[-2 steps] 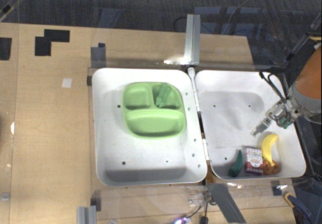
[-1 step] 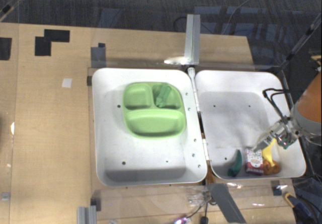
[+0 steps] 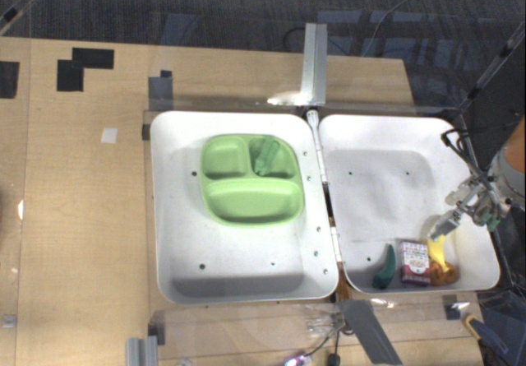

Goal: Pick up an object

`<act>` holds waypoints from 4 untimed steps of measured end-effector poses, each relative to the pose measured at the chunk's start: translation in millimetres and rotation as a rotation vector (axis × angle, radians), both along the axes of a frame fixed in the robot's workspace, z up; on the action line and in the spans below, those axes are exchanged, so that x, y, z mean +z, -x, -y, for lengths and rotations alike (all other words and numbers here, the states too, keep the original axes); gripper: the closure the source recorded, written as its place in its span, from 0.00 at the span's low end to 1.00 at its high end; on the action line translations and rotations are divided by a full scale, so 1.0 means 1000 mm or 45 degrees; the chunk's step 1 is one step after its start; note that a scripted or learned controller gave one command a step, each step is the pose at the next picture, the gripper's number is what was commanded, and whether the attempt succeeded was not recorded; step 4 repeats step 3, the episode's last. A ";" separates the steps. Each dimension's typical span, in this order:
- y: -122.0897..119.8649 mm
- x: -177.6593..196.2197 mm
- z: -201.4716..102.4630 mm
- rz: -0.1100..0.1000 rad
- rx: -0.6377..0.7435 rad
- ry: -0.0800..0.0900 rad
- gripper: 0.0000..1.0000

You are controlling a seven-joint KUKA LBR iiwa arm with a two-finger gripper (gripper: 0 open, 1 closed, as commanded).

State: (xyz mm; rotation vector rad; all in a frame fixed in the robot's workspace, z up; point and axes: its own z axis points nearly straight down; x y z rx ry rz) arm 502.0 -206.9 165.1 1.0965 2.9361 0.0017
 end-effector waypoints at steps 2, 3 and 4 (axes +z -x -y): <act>-0.062 0.005 -0.001 0.001 0.096 0.001 0.00; -0.056 -0.074 -0.018 0.011 0.052 0.005 0.00; -0.056 -0.074 -0.018 0.011 0.052 0.005 0.00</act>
